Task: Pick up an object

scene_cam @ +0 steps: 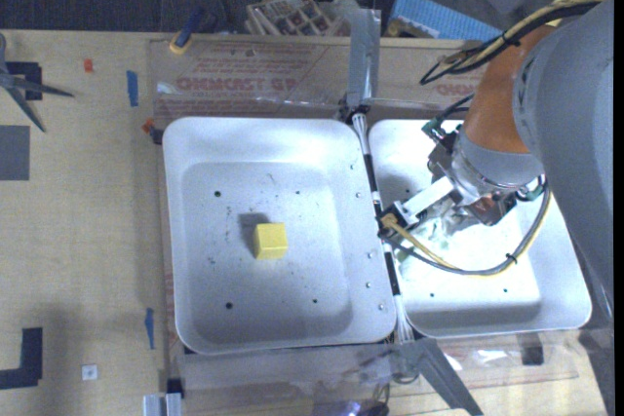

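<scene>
I'm looking down on my 2 white bins from the overhead camera. The yellow block [271, 241] sits on the floor of the left bin [195, 146], roughly in the middle and a bit toward the near side, well apart from every wall. It casts a small shadow to its upper left, and nothing is touching it.

The arm [575, 102] comes in from the right and hangs over the right bin [556, 307], with the orange band [495, 112] showing above the wrist. The gripper [390, 224] is down low in the right bin, right at its left wall, just beside the divider between the 2 bins. I honestly can't tell whether it's released or clenched, because the tip is a small cluttered blob from this angle. I don't see anything in it.

A yellow and black cable [468, 266] loops from the gripper end across the floor of the right bin and curves back up toward the wrist.

So the block and the gripper are in different bins, with the divider between them. Behind the bins a sheet of cardboard [249, 73] lies flat on the bench [78, 209].
</scene>
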Available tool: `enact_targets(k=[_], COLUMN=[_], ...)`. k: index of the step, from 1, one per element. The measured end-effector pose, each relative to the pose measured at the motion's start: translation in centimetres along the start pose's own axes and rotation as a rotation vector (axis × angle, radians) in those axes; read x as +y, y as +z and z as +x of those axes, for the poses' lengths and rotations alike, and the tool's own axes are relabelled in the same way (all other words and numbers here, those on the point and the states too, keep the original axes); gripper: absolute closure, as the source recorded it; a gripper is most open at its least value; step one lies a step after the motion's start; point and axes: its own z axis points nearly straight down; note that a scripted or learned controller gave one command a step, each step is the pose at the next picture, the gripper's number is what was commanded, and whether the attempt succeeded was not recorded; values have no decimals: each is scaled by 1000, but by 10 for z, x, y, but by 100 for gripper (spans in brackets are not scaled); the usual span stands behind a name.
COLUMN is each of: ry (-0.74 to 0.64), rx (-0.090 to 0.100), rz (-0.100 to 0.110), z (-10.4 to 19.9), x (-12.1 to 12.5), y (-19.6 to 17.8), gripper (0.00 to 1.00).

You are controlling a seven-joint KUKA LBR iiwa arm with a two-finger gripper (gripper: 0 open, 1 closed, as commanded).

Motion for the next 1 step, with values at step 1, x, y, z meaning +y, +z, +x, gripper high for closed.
enact_targets(k=[1], ry=[260], rx=[1], rz=[-3], z=[17], x=[-5], y=[-22], gripper=[100])
